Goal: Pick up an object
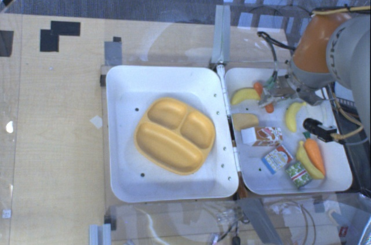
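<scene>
While the grey arm is reaching over the right bin, its gripper is hovering low at the bin's far end, just beside a yellow banana and a small orange piece; whether anything is sitting between its fingers cannot be told. Nothing is visibly lifting yet, so the pick is looking unfinished, with a carrot, a second banana and small cartons lying nearer the bin's front. Left of that bin, a yellow divided tray is resting in the neighbouring bin.
</scene>
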You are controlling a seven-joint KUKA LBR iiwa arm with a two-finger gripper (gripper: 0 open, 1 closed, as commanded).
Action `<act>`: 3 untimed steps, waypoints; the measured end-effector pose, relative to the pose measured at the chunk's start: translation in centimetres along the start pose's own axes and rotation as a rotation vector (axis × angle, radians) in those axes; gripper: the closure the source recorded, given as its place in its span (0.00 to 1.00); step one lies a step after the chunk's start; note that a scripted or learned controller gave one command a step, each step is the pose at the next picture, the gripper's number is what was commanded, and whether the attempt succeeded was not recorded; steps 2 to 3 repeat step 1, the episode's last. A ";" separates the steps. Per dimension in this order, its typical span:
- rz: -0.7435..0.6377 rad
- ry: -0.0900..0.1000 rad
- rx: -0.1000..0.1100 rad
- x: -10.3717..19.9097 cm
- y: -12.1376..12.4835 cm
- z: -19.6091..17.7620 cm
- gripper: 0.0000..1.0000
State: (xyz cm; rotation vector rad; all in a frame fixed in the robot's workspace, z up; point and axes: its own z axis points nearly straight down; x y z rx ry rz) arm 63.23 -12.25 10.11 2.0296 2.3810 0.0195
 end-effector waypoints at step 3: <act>-0.491 0.002 0.008 9.9 1.3 -17.8 1.00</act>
